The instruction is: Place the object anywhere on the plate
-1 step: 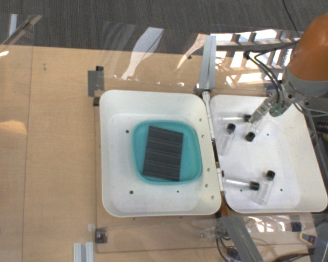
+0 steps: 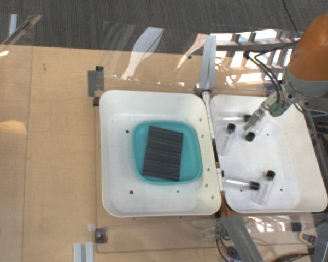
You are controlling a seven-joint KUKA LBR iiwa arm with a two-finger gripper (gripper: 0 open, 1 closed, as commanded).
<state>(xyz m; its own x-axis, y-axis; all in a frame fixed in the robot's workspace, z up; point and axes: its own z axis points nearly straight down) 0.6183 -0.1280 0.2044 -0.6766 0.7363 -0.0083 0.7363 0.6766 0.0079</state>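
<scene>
1. Left bin [image 2: 115, 190] holds a teal plate [image 2: 138, 146], roughly in its middle
2. A dark ribbed slab [image 2: 163, 153] lies flat on the plate, well within its rim, long side running near to far
3. Right bin [image 2: 300, 190] holds several clear vials with black caps
4. One vial [image 2: 229, 135] lies near the bin's left wall, cap at its far end
5. Another vial [image 2: 240, 185] lies flat near the front left, cap pointing right
6. A third vial [image 2: 265, 185] lies just beside it, cap at the far end
7. The arm [image 2: 317, 48] reaches in at the upper right
8. The gripper [image 2: 250, 129] hangs low over the right bin's far part; a black-capped piece shows at its tip, but whether it is pinched or merely beneath, I cannot tell
</scene>
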